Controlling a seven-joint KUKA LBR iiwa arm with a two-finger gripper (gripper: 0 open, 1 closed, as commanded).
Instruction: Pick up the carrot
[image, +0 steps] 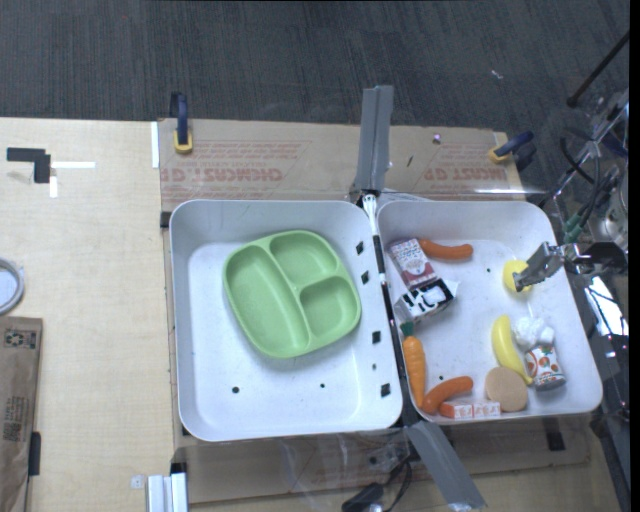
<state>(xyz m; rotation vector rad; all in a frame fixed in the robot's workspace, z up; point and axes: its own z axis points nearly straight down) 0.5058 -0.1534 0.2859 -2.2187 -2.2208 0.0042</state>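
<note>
A small red-and-white packet (470, 410) is seen at the near edge of the right bin (480, 225), the item closest to the camera, lying just beside a round tan biscuit-like piece (507, 389). Just above the packet an orange sausage-shaped piece (447, 391) is laid at a slant, and touching its left end the carrot (414, 364) is found, placed lengthwise along the bin's left wall in the near left corner, its green top pointed away from the camera. A banana (504, 343) is set near the right side, with a crumpled white object (532, 329) and a small orange-patterned carton (545, 367) just beside it. Farther back, a black-and-white box (426, 299) and a red-and-white carton (409, 261) are placed near the left wall, and a second orange sausage-shaped piece (446, 250) is seen behind them. The claw (530, 276) is positioned at the right side of this bin, well apart from the carrot, just beside a small yellow object (514, 276); whether it is open or closed cannot be told, nor whether anything is gripped. In the left bin (190, 330) a green divided plate (291, 292) is laid. Both bins are carried by the table (80, 250)
</note>
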